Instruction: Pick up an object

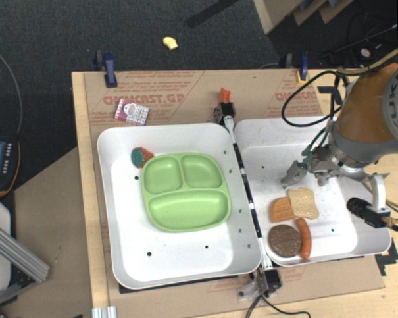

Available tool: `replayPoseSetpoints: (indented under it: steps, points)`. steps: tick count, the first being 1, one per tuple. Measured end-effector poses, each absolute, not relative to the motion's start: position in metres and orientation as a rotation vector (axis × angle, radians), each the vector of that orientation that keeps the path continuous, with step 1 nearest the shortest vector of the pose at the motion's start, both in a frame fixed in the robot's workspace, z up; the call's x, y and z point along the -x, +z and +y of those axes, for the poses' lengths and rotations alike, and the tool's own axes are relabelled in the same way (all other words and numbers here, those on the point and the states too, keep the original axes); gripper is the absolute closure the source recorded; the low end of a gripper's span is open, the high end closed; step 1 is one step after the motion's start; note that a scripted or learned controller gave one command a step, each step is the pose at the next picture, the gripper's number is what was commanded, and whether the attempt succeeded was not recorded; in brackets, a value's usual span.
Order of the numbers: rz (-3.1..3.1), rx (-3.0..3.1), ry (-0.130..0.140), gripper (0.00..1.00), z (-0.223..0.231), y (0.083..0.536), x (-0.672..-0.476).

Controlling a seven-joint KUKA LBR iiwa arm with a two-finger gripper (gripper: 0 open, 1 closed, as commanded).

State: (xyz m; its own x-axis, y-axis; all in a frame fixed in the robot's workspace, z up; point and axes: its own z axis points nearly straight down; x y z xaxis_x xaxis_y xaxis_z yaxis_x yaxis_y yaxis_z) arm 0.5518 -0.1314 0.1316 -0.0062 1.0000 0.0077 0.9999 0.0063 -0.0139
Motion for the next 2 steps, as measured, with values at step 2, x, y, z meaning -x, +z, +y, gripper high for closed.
replayPoseSetpoints:
  steps: [2]
  points:
    - [-2.226, 2.228, -0.007, 0.0, -0.135, 0.088, -0.533]
